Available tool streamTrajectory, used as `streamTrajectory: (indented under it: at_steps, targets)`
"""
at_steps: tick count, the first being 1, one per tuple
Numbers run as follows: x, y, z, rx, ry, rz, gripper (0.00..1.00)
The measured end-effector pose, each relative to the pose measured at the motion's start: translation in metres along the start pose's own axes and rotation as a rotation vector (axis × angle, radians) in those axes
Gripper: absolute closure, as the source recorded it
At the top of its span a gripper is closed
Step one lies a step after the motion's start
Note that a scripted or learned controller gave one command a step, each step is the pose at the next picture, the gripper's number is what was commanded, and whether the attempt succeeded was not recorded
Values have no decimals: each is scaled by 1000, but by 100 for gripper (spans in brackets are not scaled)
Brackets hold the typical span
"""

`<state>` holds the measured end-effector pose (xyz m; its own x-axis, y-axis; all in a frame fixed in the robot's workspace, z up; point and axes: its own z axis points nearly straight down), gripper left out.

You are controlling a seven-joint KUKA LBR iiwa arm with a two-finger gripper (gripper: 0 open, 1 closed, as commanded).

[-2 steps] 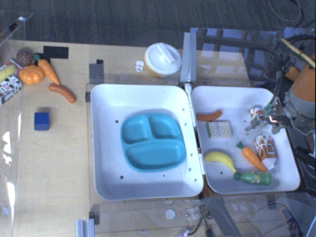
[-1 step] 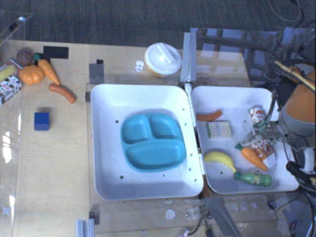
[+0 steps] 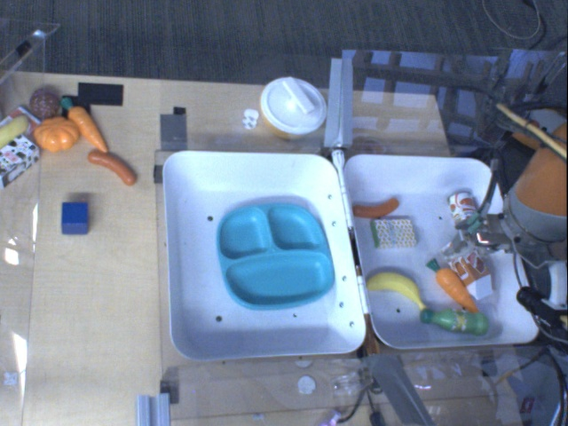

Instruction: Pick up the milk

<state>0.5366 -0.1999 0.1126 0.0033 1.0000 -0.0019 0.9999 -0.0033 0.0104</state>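
From above, the arm (image 3: 532, 193) is reaching into the right bin (image 3: 417, 171), its jaws hanging at the bin's right side; whether they are open or closed cannot be told. The milk (image 3: 469, 264), a small carton, is lying just below the jaws, touching the carrot (image 3: 454, 289). A green bottle (image 3: 455, 320) and banana (image 3: 397, 287) are lying farther below-left.

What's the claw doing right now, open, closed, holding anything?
Claw: low in the right white bin, over a small carton-like item beside the orange toy carrot; open or closed cannot be told, and no grasp is visible.
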Motion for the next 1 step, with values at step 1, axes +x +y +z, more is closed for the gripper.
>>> streamTrajectory:
  at_steps: [1]
  targets:
    - [60,20,-118,5,2,-121,100]
